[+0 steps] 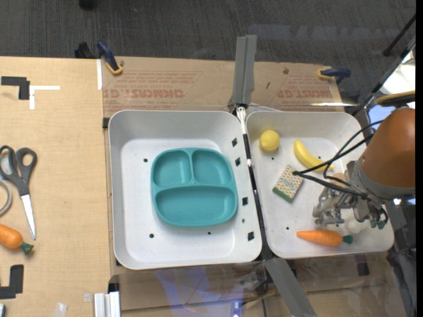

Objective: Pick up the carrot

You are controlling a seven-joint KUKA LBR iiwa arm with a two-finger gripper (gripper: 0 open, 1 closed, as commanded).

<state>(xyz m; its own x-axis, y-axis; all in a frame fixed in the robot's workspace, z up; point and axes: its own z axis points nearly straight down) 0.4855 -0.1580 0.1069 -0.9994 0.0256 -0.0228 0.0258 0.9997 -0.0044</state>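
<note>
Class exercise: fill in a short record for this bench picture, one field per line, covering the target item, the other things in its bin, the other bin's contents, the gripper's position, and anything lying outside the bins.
target: carrot, lying flat near the front edge of the right bin
same bin: lemon, banana, small patterned box
left bin: teal divided plate
gripper: just above the carrot, not holding it
outside bins: scissors, second carrot at far left

Glossy white plastic bins (125, 177), matt teal plastic tray (194, 187), wooden bench (53, 150).
</note>
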